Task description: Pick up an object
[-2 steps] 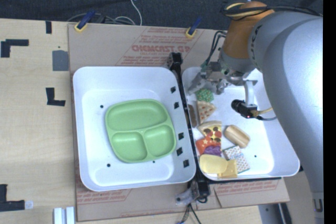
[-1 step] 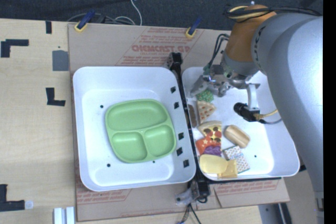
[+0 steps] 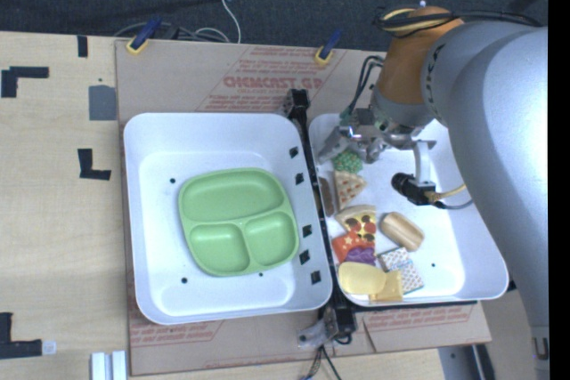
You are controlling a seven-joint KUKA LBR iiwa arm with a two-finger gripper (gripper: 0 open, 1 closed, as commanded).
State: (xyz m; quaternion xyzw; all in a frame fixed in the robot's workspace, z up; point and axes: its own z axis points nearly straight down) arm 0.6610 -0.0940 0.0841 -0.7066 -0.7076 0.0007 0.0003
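grey metal makes up the biggest thing in view, the arm [image 3: 499, 129], which reaches in from the view's right with its orange band [image 3: 405, 67] just up and right of the claw [image 3: 356, 147]. the claw hangs over the upper left corner of the right bin [image 3: 472, 262]; whether it is released or clenched cannot be told from this angle. brown cardboard [image 3: 258, 71] lies under both bins and stretches far to the left of the claw. the left bin [image 3: 151, 147] sits left of the claw and holds a green divided plate [image 3: 238, 221], down and left of the claw and well apart from it.

the other objects to pick all lie in the right bin, below the claw in the view. a yellow piece [image 3: 370, 282] lies farthest from the claw, at the bin's lower edge. a tan bun [image 3: 403, 231] lies down and right of the claw. a round pizza-like piece [image 3: 356, 221] lies straight below the claw, beyond a pizza slice [image 3: 349, 187]. a patterned packet [image 3: 405, 271] touches the yellow piece. a red piece [image 3: 346, 245] and a purple piece [image 3: 362, 255] lie between the round piece and the yellow one. a green broccoli-like piece [image 3: 347, 162] sits just beneath the claw, nearest to it; whether they touch cannot be told.
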